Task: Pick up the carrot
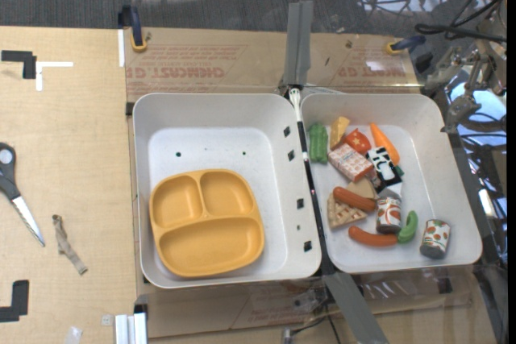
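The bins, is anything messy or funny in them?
Slightly. In the right bin the toy food lies jumbled together, the carrot slanted among it. The yellow plate sits askew in the left bin.

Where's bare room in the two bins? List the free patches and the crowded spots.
Left bin: bare floor behind the yellow plate and along its right side. Right bin: free strip along the right wall, beyond the carrot and above the can. Crowded: the right bin's left and middle, where toy food is packed close.
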{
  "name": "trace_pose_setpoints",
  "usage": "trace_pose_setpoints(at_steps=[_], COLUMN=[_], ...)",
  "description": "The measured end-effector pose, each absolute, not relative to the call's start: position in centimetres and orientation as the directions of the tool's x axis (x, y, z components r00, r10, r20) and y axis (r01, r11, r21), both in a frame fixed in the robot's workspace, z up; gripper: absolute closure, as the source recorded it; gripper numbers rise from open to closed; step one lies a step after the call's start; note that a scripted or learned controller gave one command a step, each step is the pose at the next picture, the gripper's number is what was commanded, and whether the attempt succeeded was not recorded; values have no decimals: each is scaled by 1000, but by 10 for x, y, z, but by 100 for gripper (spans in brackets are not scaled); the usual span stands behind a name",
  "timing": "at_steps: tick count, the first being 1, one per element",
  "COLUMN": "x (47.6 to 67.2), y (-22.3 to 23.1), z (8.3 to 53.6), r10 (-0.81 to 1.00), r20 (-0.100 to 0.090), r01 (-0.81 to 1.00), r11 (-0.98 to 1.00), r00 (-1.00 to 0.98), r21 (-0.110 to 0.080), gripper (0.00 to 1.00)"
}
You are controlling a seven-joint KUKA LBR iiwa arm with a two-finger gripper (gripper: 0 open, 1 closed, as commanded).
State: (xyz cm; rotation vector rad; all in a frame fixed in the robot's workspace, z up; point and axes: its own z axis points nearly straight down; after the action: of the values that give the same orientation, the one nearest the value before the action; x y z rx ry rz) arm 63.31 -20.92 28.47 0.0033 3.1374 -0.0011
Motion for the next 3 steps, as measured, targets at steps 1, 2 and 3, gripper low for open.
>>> trace_pose_setpoints(at_steps=[1,2,3], x=[647,649,652], y=[-198,-176,-175], z=[128,110,121], r10=[222,246,243], r20=[-5,-25,-31], r01=[222,246,243], r11=[975,969,970], r00=[-975,-969,-970], r21=[0,-4,-2], gripper=[0,0,100])
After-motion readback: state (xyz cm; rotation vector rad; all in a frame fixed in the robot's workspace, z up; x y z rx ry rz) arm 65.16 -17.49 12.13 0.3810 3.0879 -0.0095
